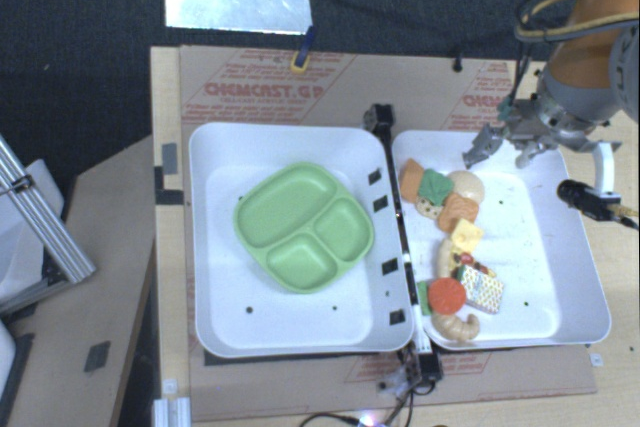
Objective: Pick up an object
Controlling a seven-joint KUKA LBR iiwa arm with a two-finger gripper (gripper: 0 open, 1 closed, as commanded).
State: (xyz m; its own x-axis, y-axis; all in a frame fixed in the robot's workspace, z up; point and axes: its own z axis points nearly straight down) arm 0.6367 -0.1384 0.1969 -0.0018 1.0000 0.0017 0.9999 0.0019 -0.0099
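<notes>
Toy food pieces (455, 245) lie heaped in the right bin (560, 265), hard against the divider it shares with the left bin (215, 215); the heap's long axis runs from the far end toward the near end of that divider. Left of it, a green sectioned plate (303, 226) sits in the left bin. Both bins rest on a cardboard-covered table (260, 85) with dark carpet beyond. The end effector (505, 147), fingers spread and holding nothing, hovers beyond the heap's far end.
</notes>
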